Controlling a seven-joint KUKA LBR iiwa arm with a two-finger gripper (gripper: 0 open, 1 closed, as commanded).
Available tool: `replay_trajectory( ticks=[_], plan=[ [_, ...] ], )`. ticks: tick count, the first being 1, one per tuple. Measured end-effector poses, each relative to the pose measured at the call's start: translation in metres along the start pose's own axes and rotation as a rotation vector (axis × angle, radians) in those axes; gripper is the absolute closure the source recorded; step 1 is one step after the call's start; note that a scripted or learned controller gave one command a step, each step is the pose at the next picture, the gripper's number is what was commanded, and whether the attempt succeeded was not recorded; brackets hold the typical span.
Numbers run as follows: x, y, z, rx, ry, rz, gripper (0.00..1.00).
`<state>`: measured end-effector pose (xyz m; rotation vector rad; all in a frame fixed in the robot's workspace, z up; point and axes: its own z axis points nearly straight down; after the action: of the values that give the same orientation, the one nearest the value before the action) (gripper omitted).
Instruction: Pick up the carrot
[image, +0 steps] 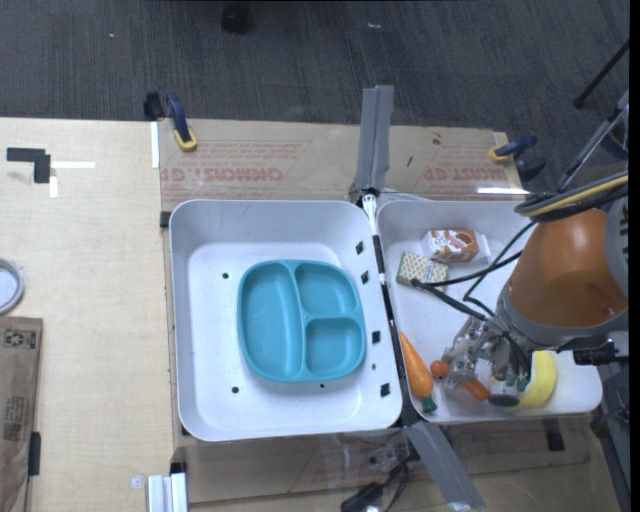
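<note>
A pale wooden desk (80, 250) on dark carpet carries two white bins; the left bin (190, 320) holds a blue tray (300, 320). The carrot (416, 367), orange with a green tip, lies along the right bin's (440, 310) left wall. The claw (487, 372) hangs just beside it; its grip cannot be told.

Bright, even overhead light. The white bins (190, 330) look slightly washed out. Shadows are soft; detail is mildly blurred.
</note>
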<state>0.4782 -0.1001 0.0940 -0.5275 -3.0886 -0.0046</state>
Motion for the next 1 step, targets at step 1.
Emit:
replay_trajectory(
  ticks=[1],
  plan=[
    [-0.0382,0.095,-0.0947,0.002,-0.006,-0.136,1.0]
  ],
)
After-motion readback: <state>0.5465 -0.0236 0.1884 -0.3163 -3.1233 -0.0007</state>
